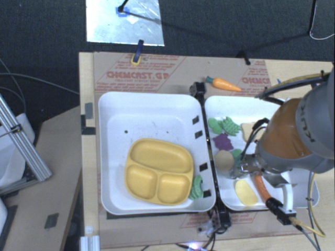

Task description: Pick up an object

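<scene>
The right bin (230, 102) holds several toy foods: a green leafy piece (223, 125), a purple piece (223, 141), a beige round piece (224, 160), a pale yellow piece (246, 192) and an orange stick-shaped piece (261, 187). My gripper (244, 168) is low in this bin, between the beige piece and the yellow piece, just left of the orange stick. The arm's grey and orange body (293, 135) hides the bin's right half. I see nothing held by the gripper.
The left bin (152, 106) carries a yellow divided tray (158, 170), with a small green item (197, 188) at the tray's right edge. A toy carrot (224, 83) lies on the bench behind the right bin. A black clip (198, 89) sits where the bins meet.
</scene>
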Robot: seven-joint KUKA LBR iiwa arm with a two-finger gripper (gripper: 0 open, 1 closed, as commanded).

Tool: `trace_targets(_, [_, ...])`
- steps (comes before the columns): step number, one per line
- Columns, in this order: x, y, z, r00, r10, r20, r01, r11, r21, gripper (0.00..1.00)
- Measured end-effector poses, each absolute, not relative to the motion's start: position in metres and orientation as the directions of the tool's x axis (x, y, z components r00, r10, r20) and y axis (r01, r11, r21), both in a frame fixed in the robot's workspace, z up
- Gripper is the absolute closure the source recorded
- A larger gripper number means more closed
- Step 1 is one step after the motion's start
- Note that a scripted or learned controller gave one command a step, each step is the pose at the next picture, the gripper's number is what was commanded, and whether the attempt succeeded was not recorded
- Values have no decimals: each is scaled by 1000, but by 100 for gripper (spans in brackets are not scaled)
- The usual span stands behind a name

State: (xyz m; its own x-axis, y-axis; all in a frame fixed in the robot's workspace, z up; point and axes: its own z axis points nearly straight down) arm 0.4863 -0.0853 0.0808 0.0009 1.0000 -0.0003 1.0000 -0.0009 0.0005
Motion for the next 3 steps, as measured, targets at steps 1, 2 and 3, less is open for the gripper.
trace_targets(1, [539, -5, 191, -14, 1000, 1, 1000, 14, 14, 100])
trace_targets(2, [494, 58, 320, -14, 1000, 6, 1000, 14, 14, 100])
trace_targets(3, [512, 91, 176, -6, 1000, -1, 1000, 6, -10, 100])
